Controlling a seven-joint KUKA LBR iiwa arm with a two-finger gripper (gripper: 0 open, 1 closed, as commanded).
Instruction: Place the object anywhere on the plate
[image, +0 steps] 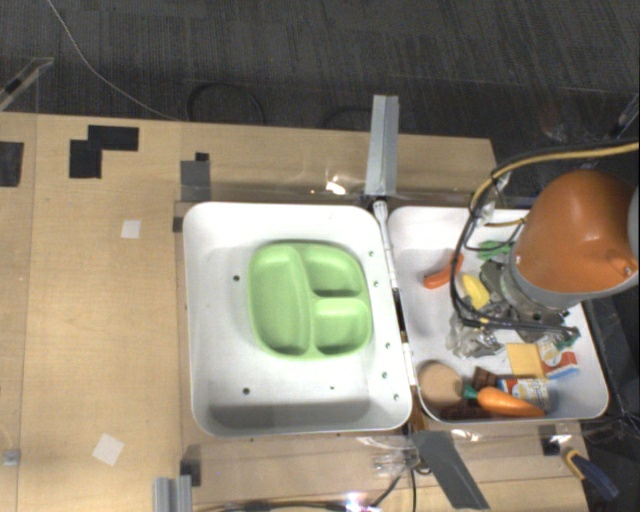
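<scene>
No writing is legible. The green plate sits centred in the left bin, margins all round; the hand's state cannot be told.

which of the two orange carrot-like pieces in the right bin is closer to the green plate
The small orange carrot-like piece near the right bin's left wall. The larger orange carrot lies at that bin's front edge, farther from the green divided plate.

Plate in left bin; arm over cluttered right bin.
</scene>
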